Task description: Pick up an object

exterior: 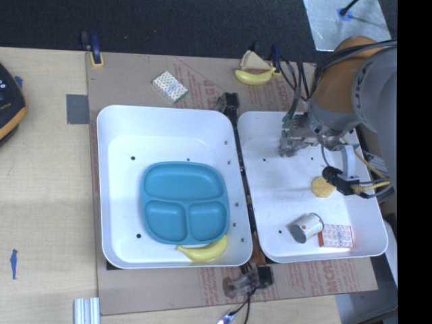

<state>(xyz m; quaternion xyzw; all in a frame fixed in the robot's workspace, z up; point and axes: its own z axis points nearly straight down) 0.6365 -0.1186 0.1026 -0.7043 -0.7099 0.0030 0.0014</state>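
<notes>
The right bin point(270, 181) holds a round tan cookie point(323, 187), a small silver can lying on its side point(306, 227), and a red-and-white packet point(337, 236) at its front right. My gripper point(291, 146) hangs over the bin's back part, fingers pointing down toward the white floor, with nothing visible between them. It is up and left of the cookie, clearly apart from it. The left bin point(115, 133) holds a blue divided plate point(183, 201) and a yellow banana point(204, 250) against the plate's front edge.
Outside the bins, a banana with a wedge-shaped item point(255, 70) lies at the back, and a small patterned packet point(169, 86) sits behind the left bin. A black clip point(229, 102) marks the seam between bins. Cables trail by the arm at the right.
</notes>
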